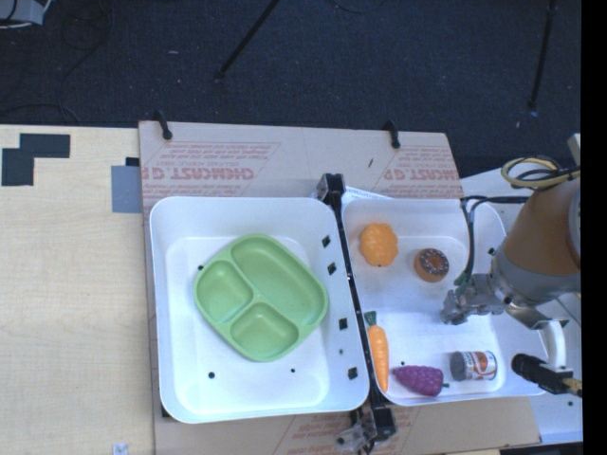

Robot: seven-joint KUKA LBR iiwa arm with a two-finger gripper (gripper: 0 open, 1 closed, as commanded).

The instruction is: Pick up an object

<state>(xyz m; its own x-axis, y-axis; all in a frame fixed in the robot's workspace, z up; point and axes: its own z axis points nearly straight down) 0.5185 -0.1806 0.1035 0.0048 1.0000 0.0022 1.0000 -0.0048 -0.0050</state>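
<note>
The right bin (417,214) holds an orange fruit (378,244) at its back left, a brown chocolate donut (431,264) to the right of it, a carrot (378,351) along the left wall, a purple grape bunch (418,379) at the front and a small can (473,365) lying on its side at the front right. My gripper (462,308) hangs low over the right part of this bin, between the donut and the can. Nothing shows between its fingers. The arm's orange band (541,233) rises behind it.
The left bin (175,254) holds a green three-part divided plate (260,296). A black divider (346,292) runs between the two bins. Cardboard lies under both bins, and a wooden bench top spreads to the left. Cables loop at the right edge.
</note>
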